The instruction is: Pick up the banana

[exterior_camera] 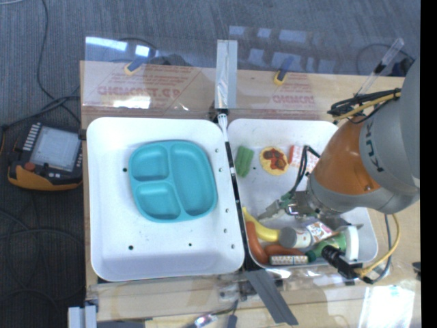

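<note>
Camera view: claw (292, 209) is low in the right bin (321, 130); can't tell its opening. Banana (261, 230) lies just left-below it, beside a hotdog (285, 251) and bottles (321, 236). Left bin (109, 251), further left, holds a teal divided plate (172, 180).

Hidden and hard to read in the right bin

Your arm (362, 169) covers much of the right bin (273, 132) and runs off the frame's right edge. The banana (263, 229) shows in part, its far end lost under the gripper (290, 207), whose fingertips you can't make out. The small pieces (275, 159) near the bin's top are too tiny to identify.
</note>
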You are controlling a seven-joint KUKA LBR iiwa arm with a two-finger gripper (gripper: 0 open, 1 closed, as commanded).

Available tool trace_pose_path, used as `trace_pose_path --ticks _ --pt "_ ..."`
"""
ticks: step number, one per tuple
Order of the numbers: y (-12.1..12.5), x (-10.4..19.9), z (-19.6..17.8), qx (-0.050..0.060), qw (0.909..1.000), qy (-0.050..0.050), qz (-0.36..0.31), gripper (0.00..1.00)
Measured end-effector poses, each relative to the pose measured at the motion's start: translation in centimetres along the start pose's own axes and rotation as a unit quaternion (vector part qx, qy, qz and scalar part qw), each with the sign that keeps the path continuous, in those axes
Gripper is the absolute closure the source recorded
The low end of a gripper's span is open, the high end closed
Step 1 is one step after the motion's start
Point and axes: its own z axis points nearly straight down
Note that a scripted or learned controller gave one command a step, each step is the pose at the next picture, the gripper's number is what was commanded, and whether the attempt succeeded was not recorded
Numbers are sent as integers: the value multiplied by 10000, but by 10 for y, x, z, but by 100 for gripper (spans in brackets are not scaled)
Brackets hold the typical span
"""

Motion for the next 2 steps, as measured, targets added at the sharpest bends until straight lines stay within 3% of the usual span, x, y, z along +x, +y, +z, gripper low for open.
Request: trace_pose_path --ticks 1,2 --pt "-6 109 -93 99 9953 12 965 0" --pt "2 29 -92 97 9982 10 595 0"
